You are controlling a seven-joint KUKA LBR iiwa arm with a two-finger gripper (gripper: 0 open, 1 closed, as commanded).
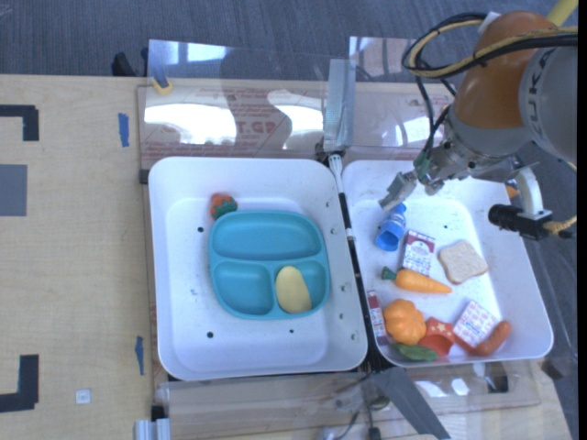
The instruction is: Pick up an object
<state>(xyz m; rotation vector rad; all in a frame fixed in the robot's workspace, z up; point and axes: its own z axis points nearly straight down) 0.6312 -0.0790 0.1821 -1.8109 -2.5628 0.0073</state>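
Two shallow white bins are set side by side on the bench [73, 273].

Left bin [174, 337] — a blue sectioned tray [248, 246] is placed at its centre. A yellow, lemon-like piece [293, 289] is lodged in the tray's lower right compartment. A small red-and-green toy fruit [223, 203] is seen touching the tray's upper left corner, on the bin floor.

Right bin [532, 328] — several toy foods are held here:
- a blue cup [392, 230], tipped on its side, near the upper left;
- a small printed carton [417, 252] just beside the cup;
- a slice of bread [461, 262] to the right of the carton;
- a carrot [421, 282] laid below carton and bread;
- an orange pepper [404, 320] at the lower left, with a red-and-green piece [431, 343] touching it;
- a second printed packet [474, 322] and a sausage [495, 337] at the lower right;
- a narrow packet [374, 313] stood along the left wall.

The grey arm with its orange band [495, 71] is reached in from the right. The claw [401, 191] is positioned over the upper left of the right bin, just above the blue cup. Whether its fingers are apart or together cannot be told, and nothing is seen between them.
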